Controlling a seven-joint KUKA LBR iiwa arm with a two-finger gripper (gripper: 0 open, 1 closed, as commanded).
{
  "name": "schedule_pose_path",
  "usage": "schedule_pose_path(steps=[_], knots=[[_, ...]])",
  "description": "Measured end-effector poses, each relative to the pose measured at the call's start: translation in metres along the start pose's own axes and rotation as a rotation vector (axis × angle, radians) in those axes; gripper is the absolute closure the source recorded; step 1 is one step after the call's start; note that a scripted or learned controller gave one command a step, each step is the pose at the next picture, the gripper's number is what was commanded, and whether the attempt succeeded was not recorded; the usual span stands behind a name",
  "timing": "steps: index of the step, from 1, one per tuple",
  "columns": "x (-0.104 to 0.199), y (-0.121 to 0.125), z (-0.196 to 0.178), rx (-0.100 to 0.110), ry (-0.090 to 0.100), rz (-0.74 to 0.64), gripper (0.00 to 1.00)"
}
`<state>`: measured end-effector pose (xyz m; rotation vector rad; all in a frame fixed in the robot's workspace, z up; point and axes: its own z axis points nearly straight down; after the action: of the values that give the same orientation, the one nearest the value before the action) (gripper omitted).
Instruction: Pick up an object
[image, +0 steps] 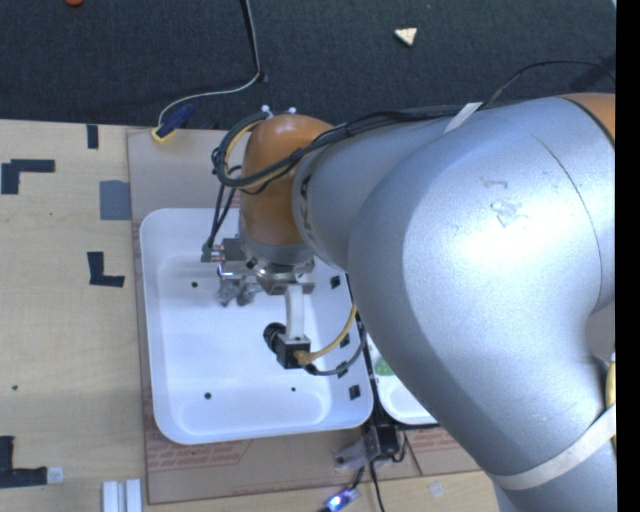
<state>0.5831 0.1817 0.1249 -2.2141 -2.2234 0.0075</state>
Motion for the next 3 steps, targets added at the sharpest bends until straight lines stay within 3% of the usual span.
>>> schedule_pose_path(steps=[1, 2, 3], knots=[[0.000, 0.000, -0.009, 0.003, 0.000, 0.000, 1.00], [0.051, -0.001, -0.025, -0.005, 0.001, -0.001, 1.00], [0.051, 0.019, -0.276, -0.019, 0.005, 0.001, 1.00]])
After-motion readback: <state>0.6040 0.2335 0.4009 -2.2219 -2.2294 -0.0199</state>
